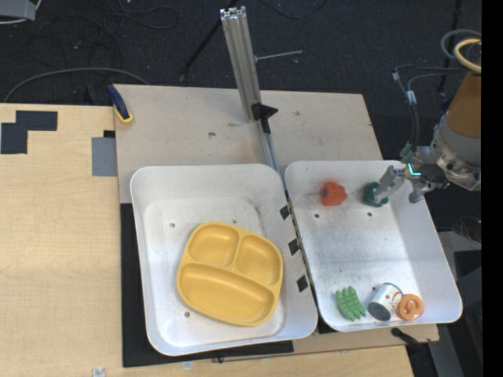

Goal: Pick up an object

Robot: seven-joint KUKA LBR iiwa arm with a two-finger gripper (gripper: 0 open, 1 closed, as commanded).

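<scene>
In the right bin (440, 250) lie a red tomato-like piece (332, 194) and a dark green round piece (372, 195) near the far edge. A green leafy piece (348, 302), a silver can (383, 301) and an orange ring (409, 307) sit at the near edge. My gripper (401, 188) hangs over the bin's far right corner and is open. One of its fingers (387, 181) reaches down beside the dark green piece, and nothing sits between the fingers.
A yellow divided plate (231, 272) lies in the left bin (157, 210). An upright metal post (242, 61) stands behind the bins. The divider with black clips (292, 246) separates the two bins. Cables trail by the arm on the right.
</scene>
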